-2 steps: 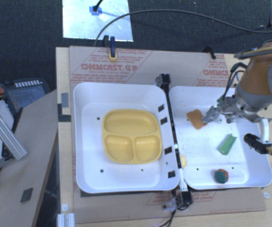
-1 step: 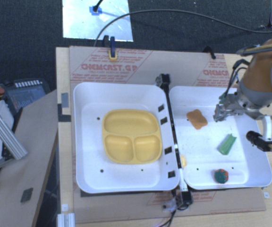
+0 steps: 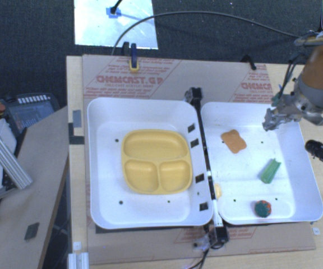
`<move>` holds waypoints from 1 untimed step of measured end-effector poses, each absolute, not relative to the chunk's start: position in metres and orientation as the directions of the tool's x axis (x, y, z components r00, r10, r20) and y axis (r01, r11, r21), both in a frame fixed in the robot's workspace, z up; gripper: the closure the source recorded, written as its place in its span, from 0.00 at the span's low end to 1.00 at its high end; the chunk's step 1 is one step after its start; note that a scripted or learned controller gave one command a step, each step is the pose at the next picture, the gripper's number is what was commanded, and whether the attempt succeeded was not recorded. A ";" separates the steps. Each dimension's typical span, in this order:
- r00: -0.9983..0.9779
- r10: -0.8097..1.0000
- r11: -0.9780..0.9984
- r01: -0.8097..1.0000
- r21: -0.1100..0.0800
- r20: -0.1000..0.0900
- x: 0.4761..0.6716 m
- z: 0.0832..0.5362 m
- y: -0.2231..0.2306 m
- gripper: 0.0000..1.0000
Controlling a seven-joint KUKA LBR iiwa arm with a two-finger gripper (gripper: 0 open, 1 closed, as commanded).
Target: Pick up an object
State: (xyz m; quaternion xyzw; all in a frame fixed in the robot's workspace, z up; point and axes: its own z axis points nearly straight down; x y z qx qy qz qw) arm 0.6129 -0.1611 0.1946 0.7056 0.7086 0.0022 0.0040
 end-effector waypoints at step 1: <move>-0.004 1.000 0.004 1.000 0.007 -0.002 0.615 0.238 -0.162 1.00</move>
